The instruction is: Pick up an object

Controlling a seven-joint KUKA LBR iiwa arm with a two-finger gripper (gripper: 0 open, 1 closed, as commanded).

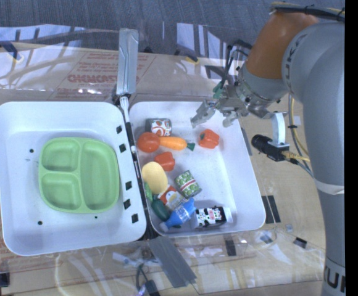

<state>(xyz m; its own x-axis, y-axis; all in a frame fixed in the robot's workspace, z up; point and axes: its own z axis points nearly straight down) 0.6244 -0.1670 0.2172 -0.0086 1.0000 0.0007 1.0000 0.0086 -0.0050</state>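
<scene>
The grey arm with its orange band reaches in from the right, and its two-finger gripper (217,115) hangs over the far side of the right white bin (241,184). The two fingers are spread apart with nothing between them; one tip points toward the bin's middle, the other sits just above a small red-orange pepper with a green stem (208,139), close to it but whether touching I cannot tell.

Toys crowd the bin's left half. A small red-and-white carton (160,127) lies near the far wall, a red tomato (147,142) and an orange carrot (173,143) just below it, side by side. A second red pepper (165,161) rests near a yellow lemon-like piece (154,177), and a green striped can (187,184) lies tilted beside them. At the near end sit a blue bottle (180,215) and a black-and-white milk carton (212,216).

The left white bin (12,227) holds a light green divided plate (79,174).
</scene>
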